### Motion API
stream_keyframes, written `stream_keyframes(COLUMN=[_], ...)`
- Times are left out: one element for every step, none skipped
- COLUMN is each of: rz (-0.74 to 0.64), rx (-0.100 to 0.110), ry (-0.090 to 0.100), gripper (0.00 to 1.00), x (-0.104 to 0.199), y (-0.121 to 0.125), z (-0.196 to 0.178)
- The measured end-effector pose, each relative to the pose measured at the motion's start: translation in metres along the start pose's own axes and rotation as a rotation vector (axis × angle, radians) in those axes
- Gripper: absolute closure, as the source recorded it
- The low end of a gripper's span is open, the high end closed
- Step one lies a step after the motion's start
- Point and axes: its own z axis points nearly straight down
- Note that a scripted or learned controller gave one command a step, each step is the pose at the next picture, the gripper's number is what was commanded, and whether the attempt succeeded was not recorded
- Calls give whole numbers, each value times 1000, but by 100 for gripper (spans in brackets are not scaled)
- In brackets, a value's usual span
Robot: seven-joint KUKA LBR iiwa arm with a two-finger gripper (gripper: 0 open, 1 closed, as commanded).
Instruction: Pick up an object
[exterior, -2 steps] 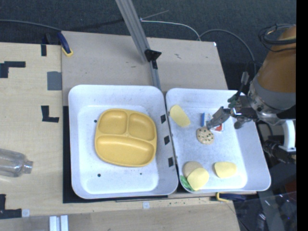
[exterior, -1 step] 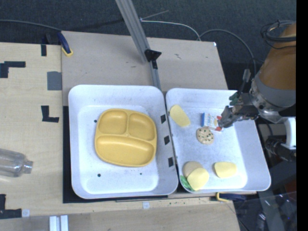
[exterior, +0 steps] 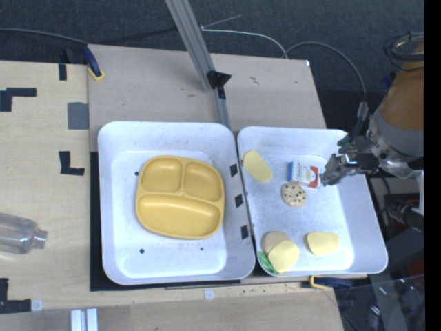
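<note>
The right bin (exterior: 358, 205) holds several small items: a yellow wedge (exterior: 257, 165) at its upper left, a small blue, white and red carton (exterior: 303, 172), a chocolate-chip cookie (exterior: 294, 194), a yellow lump (exterior: 322, 242) and a tan and yellow piece with green trim (exterior: 279, 251) at the front. My gripper (exterior: 332, 170) hangs at the right side of this bin, just right of the carton, fingers pointing down and left. Nothing shows between its fingers.
The left bin (exterior: 110, 185) holds a yellow divided plate (exterior: 180, 196). A metal pole (exterior: 193, 33) slants in from the top to the bins' shared edge. A clear plastic bottle (exterior: 17, 233) lies on the bench at far left.
</note>
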Motion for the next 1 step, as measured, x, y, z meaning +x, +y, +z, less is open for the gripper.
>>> stream_keyframes(rz=[-4], rx=[-12], ry=[-3], gripper=[100], x=[9], y=[63], z=[-82])
